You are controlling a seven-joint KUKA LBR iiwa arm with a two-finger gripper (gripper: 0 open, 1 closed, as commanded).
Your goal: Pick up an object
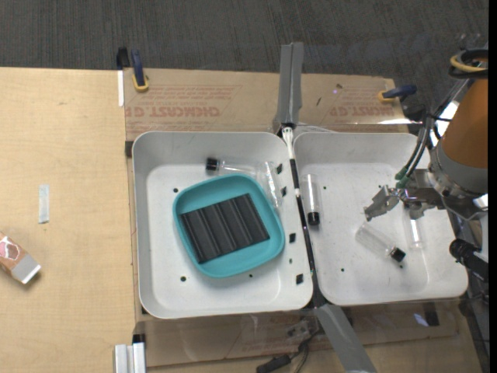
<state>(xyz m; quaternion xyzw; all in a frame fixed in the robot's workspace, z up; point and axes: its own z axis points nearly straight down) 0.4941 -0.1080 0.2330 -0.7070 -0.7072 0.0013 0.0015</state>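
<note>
The left bin (155, 286), nearest the lens, holds the biggest item, a teal tray (227, 225) with dark ribbed inserts, and a clear tube (241, 168) behind it. In the right bin (373, 282) lie two clear tubes: a black-capped tube (311, 200) by the divider and a small vial (380, 243) just below the gripper (382, 206). I cannot tell how the gripper's jaws stand, and nothing shows between them; the vial seems the likeliest pick, best straddled across its width before closing.

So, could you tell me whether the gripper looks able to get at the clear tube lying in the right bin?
Probably yes: the gripper sits just up and left of the tube, which lies apart with nothing over it.
</note>
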